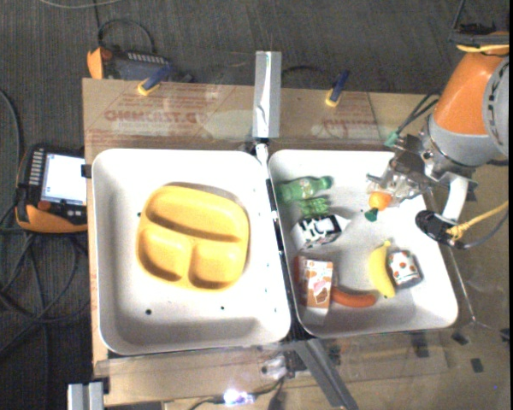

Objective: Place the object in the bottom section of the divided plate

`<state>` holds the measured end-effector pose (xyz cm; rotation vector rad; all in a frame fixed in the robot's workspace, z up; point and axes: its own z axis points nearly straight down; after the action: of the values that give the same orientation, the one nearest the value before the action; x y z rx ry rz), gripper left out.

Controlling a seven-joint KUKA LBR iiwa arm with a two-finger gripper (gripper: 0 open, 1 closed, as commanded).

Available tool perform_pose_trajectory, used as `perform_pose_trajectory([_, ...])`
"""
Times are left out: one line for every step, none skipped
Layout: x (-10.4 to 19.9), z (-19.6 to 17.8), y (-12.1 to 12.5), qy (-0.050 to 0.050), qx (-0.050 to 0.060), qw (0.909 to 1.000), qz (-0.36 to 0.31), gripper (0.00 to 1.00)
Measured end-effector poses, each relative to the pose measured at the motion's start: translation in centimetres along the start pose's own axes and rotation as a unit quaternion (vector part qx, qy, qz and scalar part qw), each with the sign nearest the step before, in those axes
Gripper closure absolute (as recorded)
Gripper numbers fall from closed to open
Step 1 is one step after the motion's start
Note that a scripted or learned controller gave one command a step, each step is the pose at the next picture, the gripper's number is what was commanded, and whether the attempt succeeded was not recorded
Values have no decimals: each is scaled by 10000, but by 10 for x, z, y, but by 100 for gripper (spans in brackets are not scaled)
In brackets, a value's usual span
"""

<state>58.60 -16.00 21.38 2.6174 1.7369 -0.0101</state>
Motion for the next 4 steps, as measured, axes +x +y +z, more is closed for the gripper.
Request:
perform_pose_trajectory([66,30,-18,15,5,9963,-855,100])
perform_pose_trajectory([147,31,-27,20,-7,9703,-2418,100])
perform_pose_trajectory([146,31,-28,21,-6,9791,-2034,100])
perform_pose_trajectory([221,-53,-83,14,-9,9841,-1774,100])
